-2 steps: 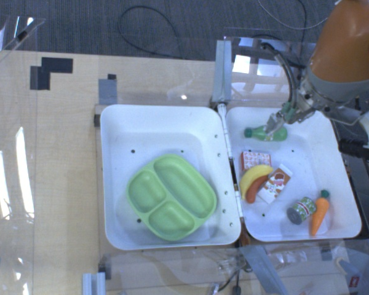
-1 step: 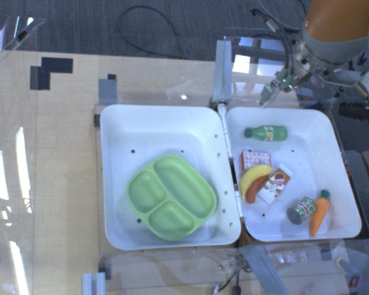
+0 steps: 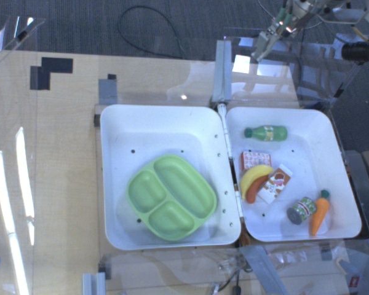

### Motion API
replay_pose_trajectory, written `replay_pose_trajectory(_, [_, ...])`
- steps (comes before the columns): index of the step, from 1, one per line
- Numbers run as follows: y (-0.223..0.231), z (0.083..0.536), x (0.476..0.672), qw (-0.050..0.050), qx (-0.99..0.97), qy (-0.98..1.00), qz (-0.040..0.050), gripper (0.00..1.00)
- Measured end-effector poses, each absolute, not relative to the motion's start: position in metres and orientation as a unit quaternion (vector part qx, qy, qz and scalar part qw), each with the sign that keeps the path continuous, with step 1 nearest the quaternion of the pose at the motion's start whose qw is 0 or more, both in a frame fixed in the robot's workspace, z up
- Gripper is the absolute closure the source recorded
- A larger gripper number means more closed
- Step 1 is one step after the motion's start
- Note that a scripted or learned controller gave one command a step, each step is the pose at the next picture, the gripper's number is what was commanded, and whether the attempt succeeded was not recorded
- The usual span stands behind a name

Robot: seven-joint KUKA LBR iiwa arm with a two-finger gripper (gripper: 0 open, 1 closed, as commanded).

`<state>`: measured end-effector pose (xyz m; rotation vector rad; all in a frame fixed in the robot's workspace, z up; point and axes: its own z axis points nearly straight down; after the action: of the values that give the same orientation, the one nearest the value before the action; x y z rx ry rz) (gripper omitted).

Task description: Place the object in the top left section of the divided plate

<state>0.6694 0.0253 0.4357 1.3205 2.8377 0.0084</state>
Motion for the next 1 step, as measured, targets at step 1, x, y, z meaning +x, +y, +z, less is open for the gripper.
replay_pose_trajectory(1, [0.0799,0.3914,0.6575,0.003,0.382,0.924,0.0017,1.0])
